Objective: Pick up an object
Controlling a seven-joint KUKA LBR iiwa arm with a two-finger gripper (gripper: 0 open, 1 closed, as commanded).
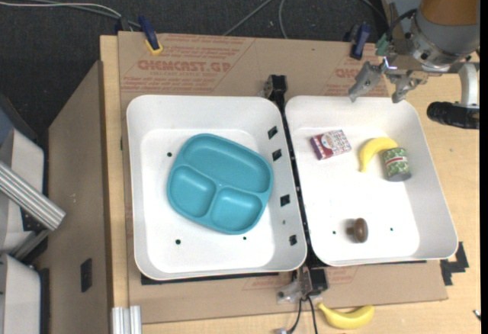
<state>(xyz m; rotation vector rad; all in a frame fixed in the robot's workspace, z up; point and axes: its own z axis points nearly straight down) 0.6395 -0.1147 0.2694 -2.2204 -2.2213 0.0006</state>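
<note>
- Sitting in the left bin (145, 195): a teal divided plate (219, 182), looking stiff, wide and shallow, probably awkward for two fingers except at its rim.
- Lying in the right bin (435, 203), toward 12 o'clock of its floor: a small red-and-white carton (330, 144), seeming light and rigid with flat sides, likely the easiest grasp taken across its narrow width.
- Resting at 3 o'clock of the carton: a yellow banana (375, 152), curved and firm-looking, probably best pinched across its middle; touching its right end, a small green-labelled can (396, 163), seeming hard, round and liable to roll or slip.
- Lying toward 6 o'clock of that bin: a small brown round object (357, 229), too small to identify, likely prone to rolling.
- Hovering above the bin's far rim, at 12 o'clock of the banana: the gripper (379, 88), fingers splayed apart and grasping nothing.
- Lying well apart from the jaws: every candidate, the banana and carton being nearest, toward 6 and 7 o'clock.
</note>
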